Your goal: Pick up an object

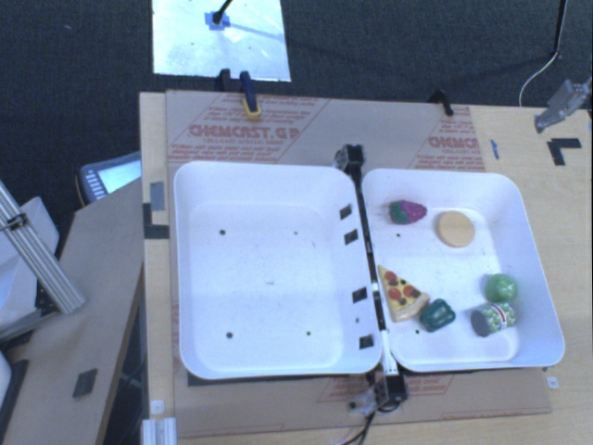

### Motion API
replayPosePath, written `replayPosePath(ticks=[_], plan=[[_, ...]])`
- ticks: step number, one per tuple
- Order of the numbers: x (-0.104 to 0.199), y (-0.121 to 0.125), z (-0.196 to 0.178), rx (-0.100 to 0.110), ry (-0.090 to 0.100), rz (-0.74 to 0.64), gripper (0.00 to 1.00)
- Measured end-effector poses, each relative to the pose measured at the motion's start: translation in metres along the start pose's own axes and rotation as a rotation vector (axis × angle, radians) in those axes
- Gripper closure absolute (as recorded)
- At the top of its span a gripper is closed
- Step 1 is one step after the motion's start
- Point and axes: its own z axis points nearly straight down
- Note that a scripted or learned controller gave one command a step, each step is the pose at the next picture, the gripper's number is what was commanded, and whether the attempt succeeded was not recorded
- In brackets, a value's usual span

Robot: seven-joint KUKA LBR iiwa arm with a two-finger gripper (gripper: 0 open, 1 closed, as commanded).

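Note:
The right bin holds several small toys. A magenta and green piece lies near its back left. Beside that sits a round tan cookie. A pizza slice rests against the divider. Touching its right side is a dark green piece. Near the right wall a green ball sits just behind a small grey can lying on its side.
The left bin sits beside the right one, joined along a black-clipped divider. Both rest on a cardboard sheet. A grey metal bracket juts in at the upper right. A metal plate lies behind the bench.

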Motion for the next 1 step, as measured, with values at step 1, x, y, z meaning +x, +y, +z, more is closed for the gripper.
replayPosePath(ticks=[1], plan=[[0.0011,0.0386,-0.1199,0.004,0.003,-0.003,0.00]])
